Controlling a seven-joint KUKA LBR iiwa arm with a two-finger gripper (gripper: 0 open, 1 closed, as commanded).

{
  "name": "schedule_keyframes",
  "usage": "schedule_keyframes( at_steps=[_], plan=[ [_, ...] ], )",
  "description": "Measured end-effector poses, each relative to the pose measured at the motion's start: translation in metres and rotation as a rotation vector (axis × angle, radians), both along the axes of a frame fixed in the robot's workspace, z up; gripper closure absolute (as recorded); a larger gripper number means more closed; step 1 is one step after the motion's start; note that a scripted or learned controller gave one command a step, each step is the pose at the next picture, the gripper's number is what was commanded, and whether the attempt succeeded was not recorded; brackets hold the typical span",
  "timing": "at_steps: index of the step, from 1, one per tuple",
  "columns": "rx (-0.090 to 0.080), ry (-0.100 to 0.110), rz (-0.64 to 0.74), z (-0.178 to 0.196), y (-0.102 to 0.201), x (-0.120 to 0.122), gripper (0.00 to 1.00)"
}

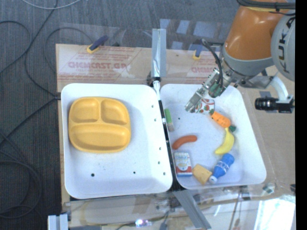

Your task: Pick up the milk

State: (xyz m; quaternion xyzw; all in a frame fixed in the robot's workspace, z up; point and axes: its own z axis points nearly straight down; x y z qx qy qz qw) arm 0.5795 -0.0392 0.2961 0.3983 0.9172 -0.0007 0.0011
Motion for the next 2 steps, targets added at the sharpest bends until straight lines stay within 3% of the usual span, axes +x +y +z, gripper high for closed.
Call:
schedule_keyframes(
  at_steps=[1,2],
  plan=[
    [0.0,0.002,0.281,-0.052,-0.015,-0.031,1.0],
    [0.001,0.0,-0.021,-0.017,0.016,0.012,1.0]
  ],
)
